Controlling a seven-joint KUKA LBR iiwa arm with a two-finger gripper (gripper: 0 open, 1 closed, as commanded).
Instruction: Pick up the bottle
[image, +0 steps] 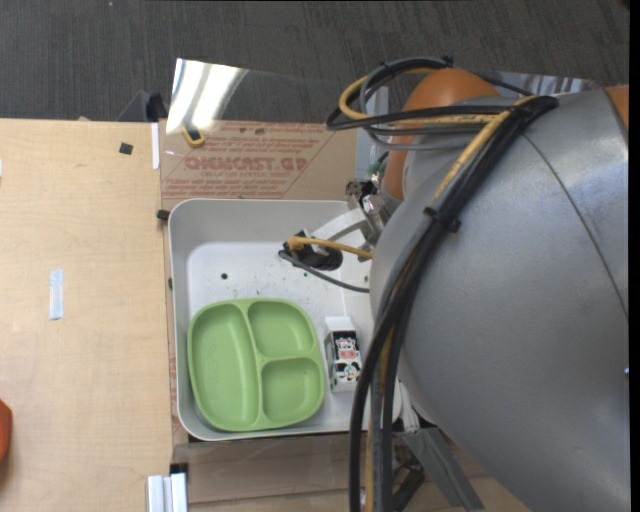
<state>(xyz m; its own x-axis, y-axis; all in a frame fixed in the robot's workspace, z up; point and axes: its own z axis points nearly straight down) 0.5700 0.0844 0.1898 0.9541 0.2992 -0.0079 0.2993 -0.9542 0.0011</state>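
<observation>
Closest to the camera, the grey arm (520, 300) bulks across everything to the right of the green plate (258, 365). Black and yellow cables (385, 340) are strapped along its side. Its orange band (445, 95) sits beyond the plate and to the right.

The plate has three compartments and lies flat in the near part of a white bin (178, 300). Just beside the plate's right rim lies the bottle (343, 360). It is small and white, with a red and black printed label, and its length runs away from the camera. The arm's edge comes just right of it.

Beyond the plate, the bin floor is white with a few dark specks (225, 277). Farther beyond, outside the bin, a cardboard sheet (250, 160) with red print lies flat.

Left of the plate, outside the bin, is the pale wooden bench (80, 350), with a small clear strip (55, 295) on it, well apart from the plate.

The arm's bulk covers the jaws, so I cannot tell whether they are released or clenched.
</observation>
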